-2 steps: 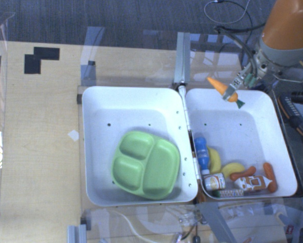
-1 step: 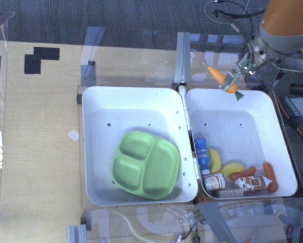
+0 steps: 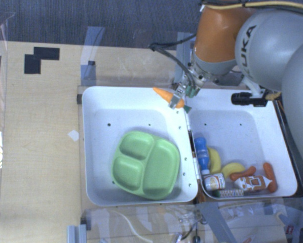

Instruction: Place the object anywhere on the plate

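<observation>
While the grey arm with its orange band leans in from the right, the gripper (image 3: 181,96) hangs right over the ridge where the two white bins meet, near their far edge, and an orange carrot (image 3: 166,95) sits pinched between its fingers, the pointed end sticking out to the left above the left bin (image 3: 98,135). So the fingers are clenched on the carrot, no doubt there. Down in the left bin, the green plate (image 3: 146,165) with its three compartments lies toward the near side, tilted a little against the bin floor, well apart from the carrot and lower in the picture. Nothing lies between the carrot and the plate but bare white bin floor; the dividing walls of the bins run just beside the plate's right rim. Over in the right bin (image 3: 242,130), a cluster crowds the near corner: a blue bottle (image 3: 201,153) lying along the left wall, a yellow banana (image 3: 231,168) just beside it, a small can (image 3: 215,181) touching the bottle's near end, a red sausage (image 3: 241,174), a second sausage (image 3: 269,176) near the right wall, and a white carton (image 3: 248,185) among them. A black cable (image 3: 164,49) loops toward the wrist.
</observation>
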`<state>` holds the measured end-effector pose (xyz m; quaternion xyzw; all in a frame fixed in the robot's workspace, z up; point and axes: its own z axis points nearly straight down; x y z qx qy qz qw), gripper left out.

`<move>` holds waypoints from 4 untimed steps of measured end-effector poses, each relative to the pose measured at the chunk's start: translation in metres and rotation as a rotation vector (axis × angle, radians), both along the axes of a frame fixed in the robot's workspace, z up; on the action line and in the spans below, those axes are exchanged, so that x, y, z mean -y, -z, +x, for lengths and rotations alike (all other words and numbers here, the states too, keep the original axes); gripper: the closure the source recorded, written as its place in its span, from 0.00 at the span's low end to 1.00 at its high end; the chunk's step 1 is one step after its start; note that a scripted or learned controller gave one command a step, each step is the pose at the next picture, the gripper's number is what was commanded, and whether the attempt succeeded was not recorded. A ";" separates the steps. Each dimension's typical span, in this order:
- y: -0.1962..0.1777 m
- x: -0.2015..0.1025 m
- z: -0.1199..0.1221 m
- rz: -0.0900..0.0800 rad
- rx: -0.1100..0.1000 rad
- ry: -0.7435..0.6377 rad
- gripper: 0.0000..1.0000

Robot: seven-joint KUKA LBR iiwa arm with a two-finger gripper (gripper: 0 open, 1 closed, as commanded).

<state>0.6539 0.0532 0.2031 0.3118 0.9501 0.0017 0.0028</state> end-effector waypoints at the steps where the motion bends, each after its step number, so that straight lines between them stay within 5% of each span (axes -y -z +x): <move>1: -0.051 -0.065 -0.011 0.002 0.002 0.125 1.00; 2: -0.010 -0.157 -0.046 0.002 -0.001 0.083 1.00; 3: 0.026 -0.146 -0.101 0.001 -0.002 -0.041 1.00; 4: 0.026 -0.146 -0.101 0.001 -0.001 -0.040 0.00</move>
